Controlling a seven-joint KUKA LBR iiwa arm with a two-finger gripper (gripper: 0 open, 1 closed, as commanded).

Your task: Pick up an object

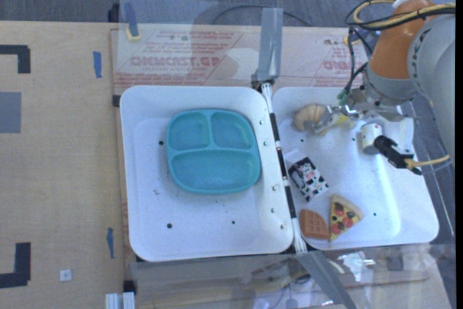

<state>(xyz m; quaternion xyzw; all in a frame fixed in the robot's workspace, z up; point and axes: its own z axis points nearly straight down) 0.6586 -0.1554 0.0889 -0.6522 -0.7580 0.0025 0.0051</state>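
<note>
White right bin (405,217): claw (334,114) beside croissant (309,116).

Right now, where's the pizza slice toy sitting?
The pizza slice toy lies in the right bin, near its front edge, right beside the waffle-like cookie and just below the black-and-white patterned block.

Soft, even light falls from overhead, bright enough that the white bins (145,228) look slightly washed out. Shadows are faint, just thin rims under the teal plate (213,152). Clear sheeting near the bottom edge catches pale glare. Detail is somewhat soft throughout.
</note>
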